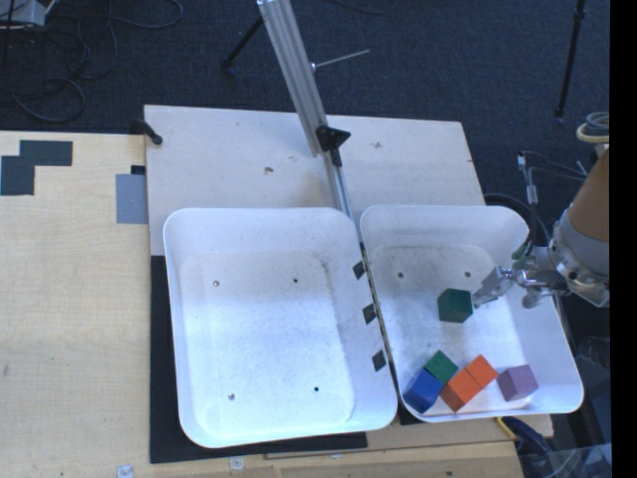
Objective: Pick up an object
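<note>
Two shallow white bins sit side by side on the surface. The left bin (199, 267) carries nothing but dark specks and a few small holes. The right bin (438, 232) holds five small blocks.

A dark green cube (455, 305) lies alone near the middle of the right bin, turned so its edges run at a slant to the bin's walls; being a cube, it has no long axis. The other four cluster by the bin's near edge: a green block (441, 365), a blue block (422, 389) touching it, an orange block (468, 382) just beside those two, and a purple block (517, 381) toward the near right corner. The orange one looks slightly longer than wide, its length running from near left to far right. No block bears writing or a label that can be read.

The pincer (490, 289) reaches in over the right bin's right wall, its tip just beside the dark green cube's right side. Nothing shows between its fingers, and how far they are parted cannot be told.
</note>
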Action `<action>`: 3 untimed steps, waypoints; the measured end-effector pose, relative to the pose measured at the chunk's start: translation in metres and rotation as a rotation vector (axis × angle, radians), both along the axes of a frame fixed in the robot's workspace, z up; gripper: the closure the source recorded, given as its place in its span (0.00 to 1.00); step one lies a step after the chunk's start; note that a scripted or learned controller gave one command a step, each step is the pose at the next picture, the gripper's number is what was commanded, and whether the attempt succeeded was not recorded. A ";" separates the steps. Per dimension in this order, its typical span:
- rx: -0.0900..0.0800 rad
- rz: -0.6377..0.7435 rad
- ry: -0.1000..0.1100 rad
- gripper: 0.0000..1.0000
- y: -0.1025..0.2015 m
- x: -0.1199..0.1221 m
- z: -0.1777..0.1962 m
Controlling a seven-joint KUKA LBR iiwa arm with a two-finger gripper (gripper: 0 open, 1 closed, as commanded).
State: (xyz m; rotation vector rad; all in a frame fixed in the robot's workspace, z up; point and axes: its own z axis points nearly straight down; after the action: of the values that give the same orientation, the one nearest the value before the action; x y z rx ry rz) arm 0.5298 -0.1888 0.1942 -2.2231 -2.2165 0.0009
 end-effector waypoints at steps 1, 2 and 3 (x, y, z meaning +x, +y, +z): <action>0.000 0.008 0.000 0.00 0.036 0.088 -0.082; -0.001 0.002 0.000 0.00 0.029 0.066 -0.104; -0.002 0.000 -0.003 0.00 0.054 0.020 -0.102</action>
State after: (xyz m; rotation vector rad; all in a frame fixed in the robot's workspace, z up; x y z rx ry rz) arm 0.5496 -0.1352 0.0924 -2.2247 -2.2190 -0.0002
